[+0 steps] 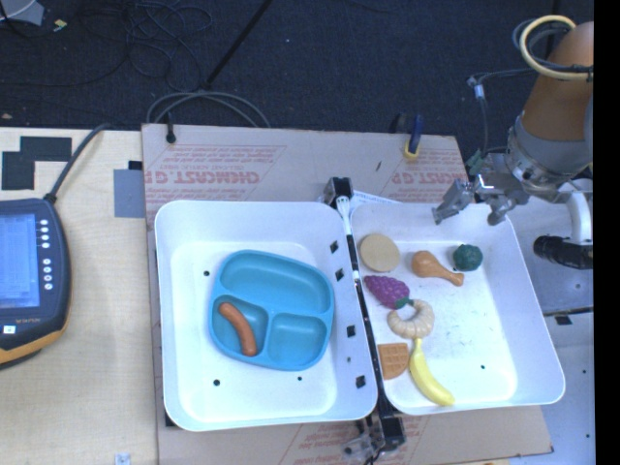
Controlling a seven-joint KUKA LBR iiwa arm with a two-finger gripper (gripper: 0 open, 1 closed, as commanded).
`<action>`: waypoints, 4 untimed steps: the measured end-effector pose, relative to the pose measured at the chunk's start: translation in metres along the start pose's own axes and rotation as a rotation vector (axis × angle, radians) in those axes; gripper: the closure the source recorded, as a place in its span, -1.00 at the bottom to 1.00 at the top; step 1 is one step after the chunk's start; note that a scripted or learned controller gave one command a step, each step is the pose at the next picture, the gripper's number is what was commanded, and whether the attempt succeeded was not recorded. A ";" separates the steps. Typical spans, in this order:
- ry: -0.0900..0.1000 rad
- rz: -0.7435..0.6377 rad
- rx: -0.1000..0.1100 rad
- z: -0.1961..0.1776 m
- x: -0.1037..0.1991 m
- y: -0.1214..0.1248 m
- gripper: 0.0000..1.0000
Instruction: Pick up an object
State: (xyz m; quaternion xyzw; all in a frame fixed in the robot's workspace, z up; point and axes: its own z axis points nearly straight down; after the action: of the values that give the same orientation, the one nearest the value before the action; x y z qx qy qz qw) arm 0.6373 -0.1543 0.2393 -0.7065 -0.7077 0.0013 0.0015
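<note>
At the far left edge of the frame a control pendant (pixel 27 271) with a lit screen lies on the wooden bench top. Right of it, the left bin (pixel 184 376) holds a blue divided tray (pixel 291 289), and a sausage (pixel 238 326) lies in the tray's lower left compartment.

The right bin (pixel 528 356) carries the loose toy food. Near its upper left sits a round tan cookie (pixel 379 253), with a purple grape bunch (pixel 386 288) just below it and a ring-shaped pastry (pixel 412 318) touching the grapes' lower right. Lower still, a waffle piece (pixel 393 359) lies by the divider, and a yellow banana (pixel 427 377) runs down beside it. A chicken drumstick (pixel 436 267) lies mid-bin, and a dark green ball (pixel 468 256) sits just to its right.

The gripper (pixel 479 201) hangs in the upper right of the frame, over the bin's back rim, its two fingers spread wide with nothing between them. The green ball and the drumstick lie nearest, below it; nothing stands between them and the fingers.
</note>
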 end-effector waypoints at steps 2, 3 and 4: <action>0.001 0.004 0.006 0.095 0.063 -0.043 1.00; 0.004 -0.007 -0.001 0.052 0.155 -0.045 1.00; 0.006 -0.014 -0.002 0.006 0.316 -0.034 1.00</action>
State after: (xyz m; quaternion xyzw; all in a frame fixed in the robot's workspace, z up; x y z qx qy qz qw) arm 0.6030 0.1620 0.2335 -0.7015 -0.7126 -0.0016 0.0028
